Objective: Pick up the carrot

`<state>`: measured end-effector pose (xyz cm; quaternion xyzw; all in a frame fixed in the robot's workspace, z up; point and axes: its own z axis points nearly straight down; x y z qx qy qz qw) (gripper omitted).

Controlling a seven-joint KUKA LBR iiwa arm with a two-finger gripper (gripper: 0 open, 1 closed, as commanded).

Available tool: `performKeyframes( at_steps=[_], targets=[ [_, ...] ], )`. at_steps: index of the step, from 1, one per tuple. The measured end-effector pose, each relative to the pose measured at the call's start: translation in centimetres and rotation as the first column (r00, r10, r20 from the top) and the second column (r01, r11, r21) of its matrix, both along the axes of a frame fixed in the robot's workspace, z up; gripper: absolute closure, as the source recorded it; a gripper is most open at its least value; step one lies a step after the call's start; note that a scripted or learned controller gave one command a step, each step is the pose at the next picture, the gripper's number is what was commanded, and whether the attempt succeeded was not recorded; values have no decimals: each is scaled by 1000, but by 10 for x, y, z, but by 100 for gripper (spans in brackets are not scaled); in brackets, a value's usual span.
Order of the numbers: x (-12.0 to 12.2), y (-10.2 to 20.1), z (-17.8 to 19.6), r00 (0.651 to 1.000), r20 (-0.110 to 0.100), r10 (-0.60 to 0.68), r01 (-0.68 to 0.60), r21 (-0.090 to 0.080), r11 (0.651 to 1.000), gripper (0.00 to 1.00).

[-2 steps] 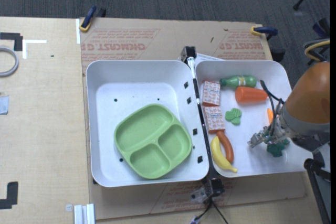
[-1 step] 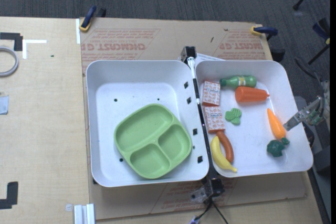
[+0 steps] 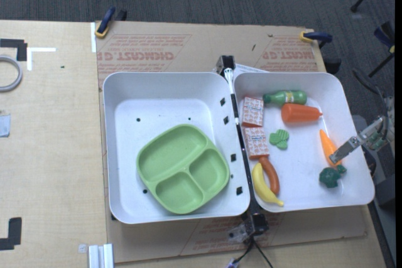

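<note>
An orange carrot (image 3: 301, 113) lies on its side in the right bin (image 3: 295, 196), near the far wall and just below a green bottle (image 3: 286, 97). A slimmer orange carrot-like piece (image 3: 326, 144) lies near the bin's right wall. My gripper (image 3: 344, 154) reaches in over the right rim, its grey metal tip just beside the lower end of that slim piece and above a green broccoli (image 3: 331, 177). Nothing is seen held in it. Most of the arm is beyond the right edge of the view.
The right bin also holds two red-and-white cartons (image 3: 254, 127), a green leaf (image 3: 279, 139), a sausage (image 3: 271, 176) and a banana (image 3: 264, 186). The left bin (image 3: 119, 135) holds a green divided plate (image 3: 182, 167). A clamp (image 3: 225, 64) sits between the bins.
</note>
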<state>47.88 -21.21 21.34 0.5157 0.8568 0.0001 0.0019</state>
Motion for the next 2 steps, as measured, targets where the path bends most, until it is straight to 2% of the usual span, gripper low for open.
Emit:
performKeyframes(
  at_steps=[1, 2],
  targets=[
    [55, -1, -121, 989, -3, -146, 146, 2, 989, 0],
    [55, -1, -111, 989, -1, -147, 147, 2, 989, 100]
  ],
)
